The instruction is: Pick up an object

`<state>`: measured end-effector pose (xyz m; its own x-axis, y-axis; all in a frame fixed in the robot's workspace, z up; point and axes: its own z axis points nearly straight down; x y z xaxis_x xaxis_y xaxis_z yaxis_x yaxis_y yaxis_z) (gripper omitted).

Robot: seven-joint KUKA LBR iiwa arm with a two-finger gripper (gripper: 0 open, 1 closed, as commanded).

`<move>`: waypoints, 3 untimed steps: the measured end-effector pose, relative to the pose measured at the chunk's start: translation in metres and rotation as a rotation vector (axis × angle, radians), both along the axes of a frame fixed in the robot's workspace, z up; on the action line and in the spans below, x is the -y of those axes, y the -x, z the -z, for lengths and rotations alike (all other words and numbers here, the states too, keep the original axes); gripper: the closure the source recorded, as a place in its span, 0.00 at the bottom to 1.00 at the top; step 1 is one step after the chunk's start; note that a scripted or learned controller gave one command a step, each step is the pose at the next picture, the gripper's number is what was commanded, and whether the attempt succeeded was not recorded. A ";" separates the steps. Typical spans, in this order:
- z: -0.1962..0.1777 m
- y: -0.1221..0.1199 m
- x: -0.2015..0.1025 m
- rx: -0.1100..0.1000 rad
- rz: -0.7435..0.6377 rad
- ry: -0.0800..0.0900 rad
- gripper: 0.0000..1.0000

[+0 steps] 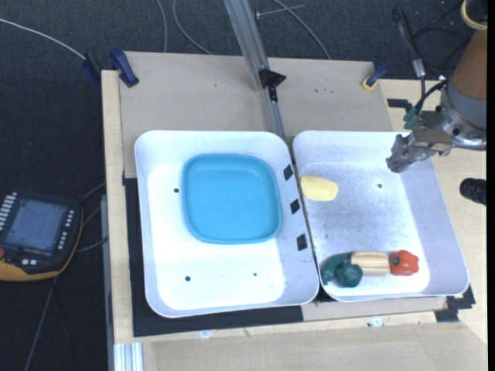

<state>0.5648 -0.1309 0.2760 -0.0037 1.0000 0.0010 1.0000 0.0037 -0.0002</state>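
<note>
Plywood bench point(193, 91) on dark carpet point(46, 114)

A robotics lab — a plywood bench point(232, 91) on dark carpet, with two white bins point(224, 288) fixed side by side and clamps point(124, 68) at its corners. Loose cables point(201, 6) trail over the floor, and a teach pendant point(35, 234) lies beside the bench — test-rig gear, not household fittings

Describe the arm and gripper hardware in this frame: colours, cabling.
The arm shows a tan-orange section near the wrist above a grey metal flange. Black cables run alongside it, with a small green part at the wrist. The gripper is dull grey metal with dark fittings, small and blocky.
</note>
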 end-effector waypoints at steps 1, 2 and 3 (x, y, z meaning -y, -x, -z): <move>0.016 -0.008 -0.046 0.000 0.000 0.000 1.00; 0.021 -0.025 -0.091 0.000 -0.001 0.000 1.00; 0.017 -0.035 -0.149 0.001 -0.002 0.000 1.00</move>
